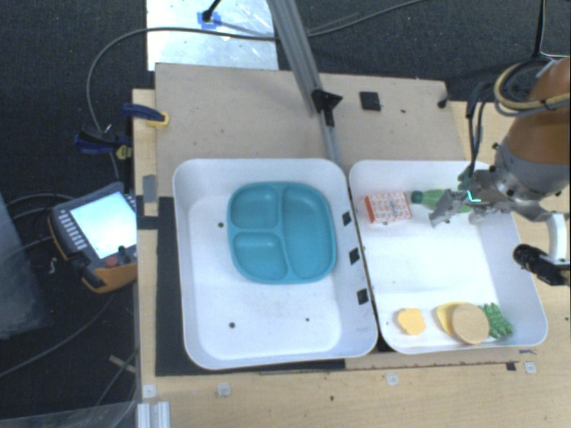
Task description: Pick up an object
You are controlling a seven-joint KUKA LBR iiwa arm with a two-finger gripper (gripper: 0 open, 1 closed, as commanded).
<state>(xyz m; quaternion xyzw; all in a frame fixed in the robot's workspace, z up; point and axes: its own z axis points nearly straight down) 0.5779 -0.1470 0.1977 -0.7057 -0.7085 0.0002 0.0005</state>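
Arm (535,123): grey with an orange band, entered from the right edge of the frame and reached over the upper part of the right bin.
Gripper (443,210): hung low over the upper middle of the right bin (428,275), pointing left.
Fingers: could not tell whether they were spread or closed; the green thing sat right at them, but a grasp was not clear.
Green thing (428,198): lay at the gripper's tip, upper part of the right bin, just right of the packet.
Packet (387,208): red and white, near the right bin's upper left corner.
Yellow pieces: a small round one (410,322) and a larger tan disc (468,323) lay along the right bin's lower edge, with a green leafy bit (498,322) touching the disc's right side.
Left bin (205,328): held a blue divided plate (281,232) in its upper half.
Counter (232,114): tan board under both bins.
Pendant (96,235): lay at the left edge of the frame, off the counter.
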